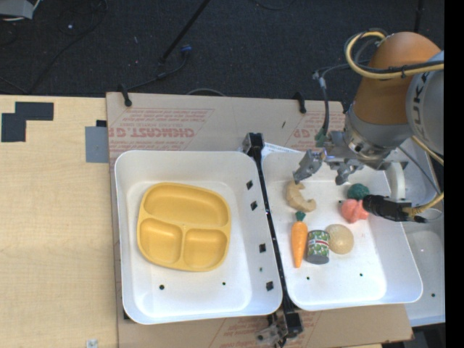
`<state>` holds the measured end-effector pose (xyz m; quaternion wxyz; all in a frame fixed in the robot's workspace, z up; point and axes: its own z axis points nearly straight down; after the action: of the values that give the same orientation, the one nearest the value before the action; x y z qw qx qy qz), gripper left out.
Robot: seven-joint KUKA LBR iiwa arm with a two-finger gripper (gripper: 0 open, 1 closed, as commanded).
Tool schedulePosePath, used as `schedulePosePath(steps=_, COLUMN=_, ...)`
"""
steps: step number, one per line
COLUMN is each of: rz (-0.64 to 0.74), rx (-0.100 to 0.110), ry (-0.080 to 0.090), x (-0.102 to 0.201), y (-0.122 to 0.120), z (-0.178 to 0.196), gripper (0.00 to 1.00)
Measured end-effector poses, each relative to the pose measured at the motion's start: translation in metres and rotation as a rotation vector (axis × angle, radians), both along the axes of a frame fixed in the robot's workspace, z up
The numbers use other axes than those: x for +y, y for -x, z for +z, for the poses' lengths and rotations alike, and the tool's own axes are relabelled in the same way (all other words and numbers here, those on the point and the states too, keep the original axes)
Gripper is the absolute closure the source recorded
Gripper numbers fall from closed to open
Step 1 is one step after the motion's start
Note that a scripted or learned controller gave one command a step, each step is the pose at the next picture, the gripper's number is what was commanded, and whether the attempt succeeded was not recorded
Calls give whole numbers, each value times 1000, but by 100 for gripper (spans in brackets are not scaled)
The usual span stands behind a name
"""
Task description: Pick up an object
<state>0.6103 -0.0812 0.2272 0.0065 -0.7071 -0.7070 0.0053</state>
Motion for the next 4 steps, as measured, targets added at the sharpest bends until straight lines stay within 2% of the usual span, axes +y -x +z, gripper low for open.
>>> schedulePosePath(steps=1, rz=1, rx=-13, ry=1, x=0, y=-2, z=8, gripper=0)
schedulePosePath(steps=2, rz=1, rx=-9, ry=1, x=-2, y=6, z=-40, gripper=0)
schedulePosePath(steps=4, rz=0, rx=-9, ry=1, x=-8, y=4, z=-142, gripper=0)
